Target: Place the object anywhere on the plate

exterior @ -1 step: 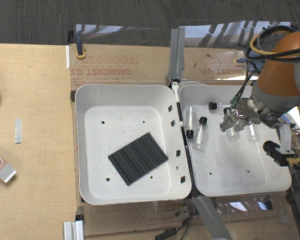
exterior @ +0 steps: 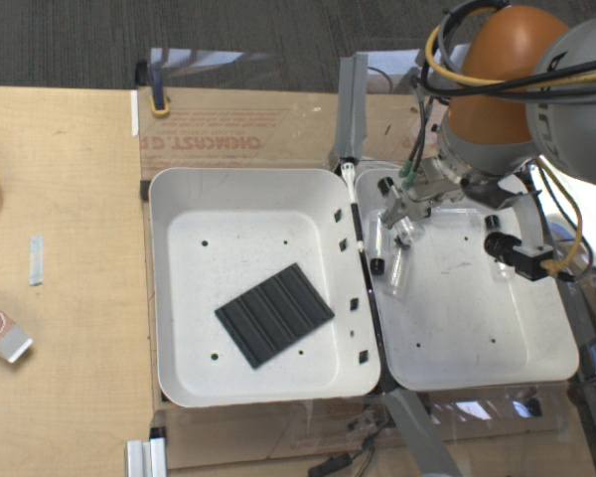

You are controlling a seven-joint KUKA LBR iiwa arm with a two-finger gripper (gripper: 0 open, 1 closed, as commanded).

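A dark ribbed plate (exterior: pixel 274 315) lies tilted in the left bin (exterior: pixel 169 266); the end effector (exterior: pixel 397 237) hangs over the right bin (exterior: pixel 497 356), its grip impossible to tell.

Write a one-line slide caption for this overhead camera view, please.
Grey-and-orange arm lowers its tool over the right bin, while a dark ribbed plate lies in the left bin.

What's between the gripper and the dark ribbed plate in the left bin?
In the camera view, bare white bin floor and the two bins' adjoining rims separate the gripper from the dark ribbed plate.
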